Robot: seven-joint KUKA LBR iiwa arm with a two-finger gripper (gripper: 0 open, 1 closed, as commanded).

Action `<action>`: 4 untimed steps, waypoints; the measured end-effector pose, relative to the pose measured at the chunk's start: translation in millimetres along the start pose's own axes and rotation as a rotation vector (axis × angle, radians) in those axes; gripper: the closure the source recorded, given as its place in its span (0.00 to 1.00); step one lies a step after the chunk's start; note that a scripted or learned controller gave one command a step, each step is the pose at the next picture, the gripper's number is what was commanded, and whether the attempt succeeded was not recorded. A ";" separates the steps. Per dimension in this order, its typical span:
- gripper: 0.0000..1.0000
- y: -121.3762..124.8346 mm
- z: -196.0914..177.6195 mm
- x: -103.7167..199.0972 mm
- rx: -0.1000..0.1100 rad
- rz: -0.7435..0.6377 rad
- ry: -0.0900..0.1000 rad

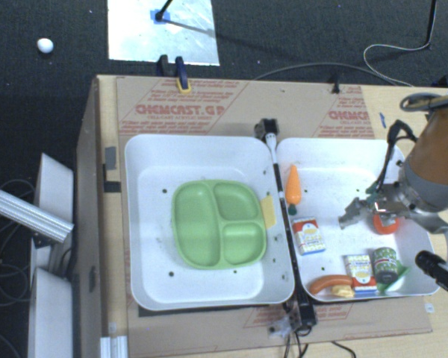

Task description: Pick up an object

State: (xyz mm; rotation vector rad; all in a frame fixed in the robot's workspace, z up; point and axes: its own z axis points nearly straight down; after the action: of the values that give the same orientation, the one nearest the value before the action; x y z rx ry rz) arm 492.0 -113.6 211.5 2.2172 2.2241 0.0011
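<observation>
The right bin (336,162) holds several objects. An orange carrot (293,185) lies by its left wall, with a red and white carton (308,236) below it. Along the near wall are an orange sausage (330,283), a small yellow and white box (357,267) and a green can (386,263). My gripper (358,211) hangs low over the middle right of this bin, pointing left. A red-orange object (386,224) sits right beside it, partly hidden by the wrist. I cannot tell whether the gripper touches it.
In the left bin (145,200) lies a green divided plate (216,222), with a small yellow piece (269,212) at its right edge. The arm's orange band (440,151) rises over the right bin's right side. Cables run across the bench's back edge.
</observation>
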 end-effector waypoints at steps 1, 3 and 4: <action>0.00 -5.6 127.2 -60.5 -0.001 0.002 -0.001; 1.00 55.3 116.0 -93.1 -0.004 -0.001 -0.001; 0.00 55.2 116.1 -93.1 -0.004 -0.001 -0.001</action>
State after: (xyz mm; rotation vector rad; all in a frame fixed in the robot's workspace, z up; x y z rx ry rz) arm 547.7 -206.6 95.5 2.2140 2.2226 0.0045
